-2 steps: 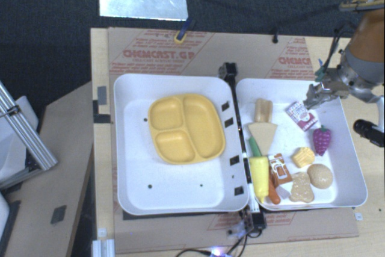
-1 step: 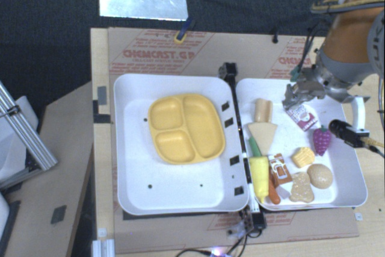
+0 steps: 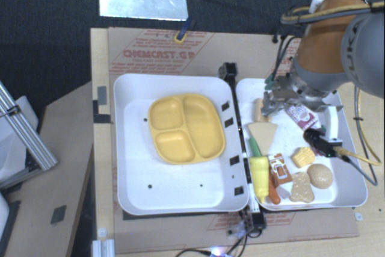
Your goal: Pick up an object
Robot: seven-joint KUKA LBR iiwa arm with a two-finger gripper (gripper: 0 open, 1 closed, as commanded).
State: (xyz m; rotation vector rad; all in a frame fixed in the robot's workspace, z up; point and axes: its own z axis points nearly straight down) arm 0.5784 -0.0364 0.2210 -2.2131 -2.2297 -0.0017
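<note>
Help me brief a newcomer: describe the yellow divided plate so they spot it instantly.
Look at the left white bin of the two. The yellow plate lies flat near its middle, split into three compartments. The small food pieces all sit in the other bin.

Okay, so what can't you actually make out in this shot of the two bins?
- Gripper, camera view: fingertips blurred and partly hidden by the wrist; any grip is unclear.
- Pale object under it: mostly covered by the gripper.
- Packet: print too small to read.
- Right bin: far corner hidden by the arm.
</note>
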